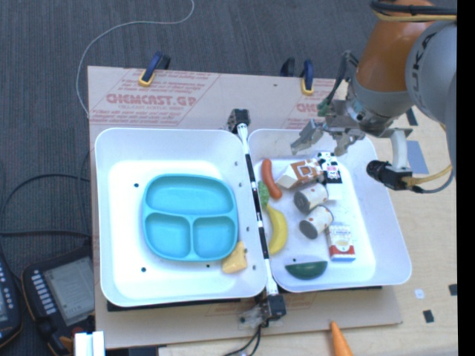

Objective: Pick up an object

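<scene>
Lying in the right-hand shallow white bin are a red sausage, a yellow banana, a small brown-and-white carton, a black-and-white spotted toy, two grey cylinders, a red-and-white box and a dark green wedge. The metal pincer hangs over that bin's far edge with its fingers spread wide and nothing between them, just above the carton and spotted toy. The left white bin holds a blue divided plastic tray and a yellow cheese-like wedge, both bins resting on a clamped board surface.
</scene>
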### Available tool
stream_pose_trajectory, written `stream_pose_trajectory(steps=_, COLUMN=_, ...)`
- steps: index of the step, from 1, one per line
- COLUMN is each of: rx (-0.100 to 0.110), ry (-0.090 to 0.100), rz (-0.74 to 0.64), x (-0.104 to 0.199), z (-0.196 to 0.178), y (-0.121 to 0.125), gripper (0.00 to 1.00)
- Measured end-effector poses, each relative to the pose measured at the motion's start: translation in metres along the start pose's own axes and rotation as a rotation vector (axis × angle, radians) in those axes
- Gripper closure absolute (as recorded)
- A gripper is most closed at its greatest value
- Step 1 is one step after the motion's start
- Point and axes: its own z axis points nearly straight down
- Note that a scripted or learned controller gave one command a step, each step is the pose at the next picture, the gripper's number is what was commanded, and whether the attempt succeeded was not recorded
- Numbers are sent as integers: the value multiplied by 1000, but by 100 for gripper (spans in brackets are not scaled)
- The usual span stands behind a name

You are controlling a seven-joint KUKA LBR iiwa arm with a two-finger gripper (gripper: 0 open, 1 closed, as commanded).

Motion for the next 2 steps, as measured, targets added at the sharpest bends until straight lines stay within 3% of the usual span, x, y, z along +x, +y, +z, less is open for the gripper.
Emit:
stream_pose_trajectory(steps=1, rx=-1, ry=0, rz=1, x=-15, z=121, y=-45, gripper=0)
stream_pose_trajectory(steps=2, rx=1, ry=0, rz=1, x=-15, z=112, y=-45, gripper=100)
